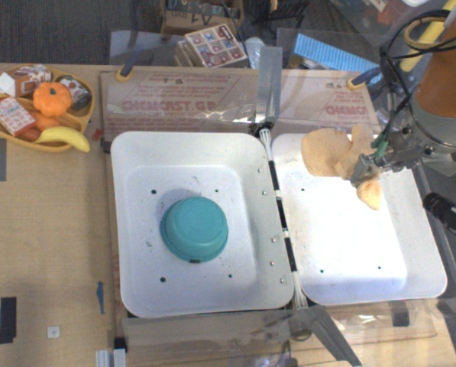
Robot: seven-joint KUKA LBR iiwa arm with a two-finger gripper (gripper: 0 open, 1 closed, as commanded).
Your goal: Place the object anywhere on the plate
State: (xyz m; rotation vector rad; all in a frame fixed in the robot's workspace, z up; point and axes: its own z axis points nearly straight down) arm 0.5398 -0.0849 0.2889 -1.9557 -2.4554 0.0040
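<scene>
A teal round plate (pixel 195 228) lies in the middle of the left white bin (pixel 136 159). In the right bin (pixel 380 274), a flat tan, bread-like object (pixel 325 153) rests at the far left corner. A smaller tan-orange lump (pixel 371 194) lies just in front of and below my gripper (pixel 364 171). The gripper hangs low over the back of the right bin, between the two tan pieces and touching or nearly touching the lump. Whether it grips anything is hidden. Another pale tan piece (pixel 361 137) shows behind the gripper.
The grey arm with its orange band (pixel 441 90) and its cables come in from the upper right over the right bin's far edge. A tray of toy food (pixel 40 117) sits on the bench at far left. Cardboard and boxes (pixel 212 44) stand behind the bins.
</scene>
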